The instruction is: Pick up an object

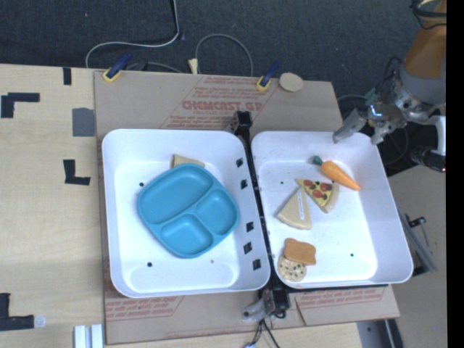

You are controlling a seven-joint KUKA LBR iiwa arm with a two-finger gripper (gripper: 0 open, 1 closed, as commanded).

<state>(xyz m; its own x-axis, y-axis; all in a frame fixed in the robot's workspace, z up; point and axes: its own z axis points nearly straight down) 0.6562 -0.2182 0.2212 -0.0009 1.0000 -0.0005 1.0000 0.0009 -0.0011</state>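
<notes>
In the right bin (377, 216) we see the toys that could be picked. A toy carrot (341, 175), orange with a green top, lies toward the bin's far right part, its leafy end pointing to the far wall. Just beside it, nearer the middle, lies a pizza slice (320, 192) with red dots, and touching that slice on its left is a pale cheese wedge (296, 210). Closer to the near wall we find a small piece of toast (300, 251) resting against a round speckled cracker (291, 270).

The hand (360, 125) hangs at the far right corner of this bin, above its rim, well apart from the carrot and the other toys. We see two grey fingers (347, 129) reaching down and left from the wrist, with nothing between them; they look spread apart, one over the rim and one further right. The grey arm with its orange band (428, 49) rises toward the upper right.

In the left bin (119, 216) we see a blue divided plate (188, 209) with three compartments lying near the middle, tilted, and a tan piece (185, 162) peeking out from under its far edge. Both bins rest on a cardboard sheet (217, 104) on the wooden surface (43, 216), and a black divider (250, 194) runs between them.
</notes>
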